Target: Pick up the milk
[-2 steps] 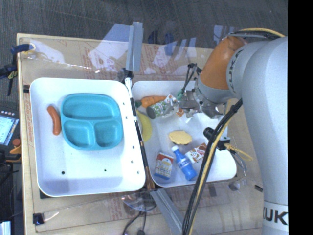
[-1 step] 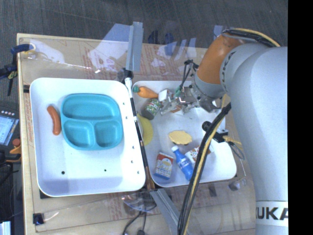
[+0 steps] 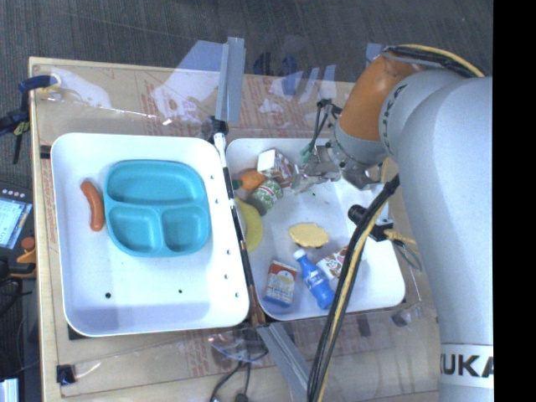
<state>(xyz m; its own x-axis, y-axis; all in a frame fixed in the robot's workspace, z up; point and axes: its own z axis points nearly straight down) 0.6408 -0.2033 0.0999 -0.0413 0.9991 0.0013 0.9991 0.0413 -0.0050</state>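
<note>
While the grey arm (image 3: pixel 444 199) fills the right side of the camera view, its orange band (image 3: pixel 368 99) sits above the far end of the right bin (image 3: pixel 381 296). Under both bins lies the desk (image 3: pixel 126 90), a pale board with printed marks. At its left, the left bin (image 3: pixel 75 291) holds a blue divided tray (image 3: pixel 157 206), and a sausage (image 3: pixel 94 204) lies just beside that tray's left edge. Over the right bin's far end hangs the pincer (image 3: pixel 311 167), and whether it is open or closed I cannot tell. Near it lies a heap of small things, among them a green-and-white can (image 3: pixel 266 194) and a white carton (image 3: pixel 266 159). A yellow fruit (image 3: pixel 249 226) rests against the bin's left wall. A round cookie (image 3: pixel 310 235) lies mid-bin. At the bin's near end, the milk (image 3: pixel 280 284), a small carton, lies flat just left of a blue bottle (image 3: pixel 316 280), well apart from the pincer.
</note>
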